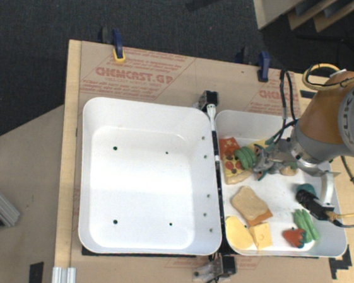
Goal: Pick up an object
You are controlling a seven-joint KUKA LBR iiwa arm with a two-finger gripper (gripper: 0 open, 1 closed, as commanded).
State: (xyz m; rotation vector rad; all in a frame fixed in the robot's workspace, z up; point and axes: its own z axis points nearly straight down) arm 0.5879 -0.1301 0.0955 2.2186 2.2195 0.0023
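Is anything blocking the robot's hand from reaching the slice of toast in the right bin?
Nothing visible does. The hand is low over the green leafy toy near the bin's top, and the slice of toast lies below it in view, with bare white floor between.

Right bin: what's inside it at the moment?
The right bin holds toy food: a bread slice, cheese pieces, a green vegetable, a pizza slice and a green-stemmed red item. The gripper and arm cover the part beneath them.
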